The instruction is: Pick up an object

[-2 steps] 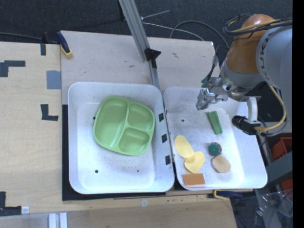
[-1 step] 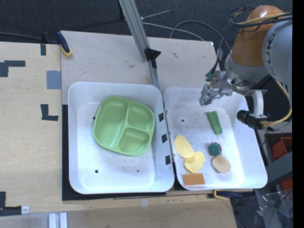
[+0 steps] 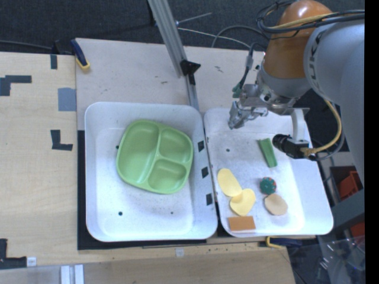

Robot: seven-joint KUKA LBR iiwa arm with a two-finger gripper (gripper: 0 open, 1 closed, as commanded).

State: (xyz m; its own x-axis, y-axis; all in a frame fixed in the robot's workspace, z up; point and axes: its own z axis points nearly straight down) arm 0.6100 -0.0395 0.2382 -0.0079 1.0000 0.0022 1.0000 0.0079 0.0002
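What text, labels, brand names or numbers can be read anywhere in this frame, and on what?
None can be read. The green divided plate, the two white bins and the food pieces are unmarked. The grey tape patches on the bench are blank. The arm bears no legible marking.

- The divided plate (image 3: 155, 157) is pale lime green, one plain colour throughout
- Both bins, the left bin (image 3: 95, 158) and the right bin (image 3: 308, 188), are white with fine dark speckles
- The stick (image 3: 267, 152) is a darker, flat green
- The small ball (image 3: 268, 186) is teal with a touch of red on top
- Two curved pieces (image 3: 229, 182) and (image 3: 243, 203) are soft yellow
- The round piece (image 3: 276, 205) is tan
- The block (image 3: 241, 223) is orange
- The arm (image 3: 331, 46) is grey with an orange band
- The gripper (image 3: 238, 120) is dull metallic grey
- The bench top (image 3: 35, 158) is light wood, with grey tape patches
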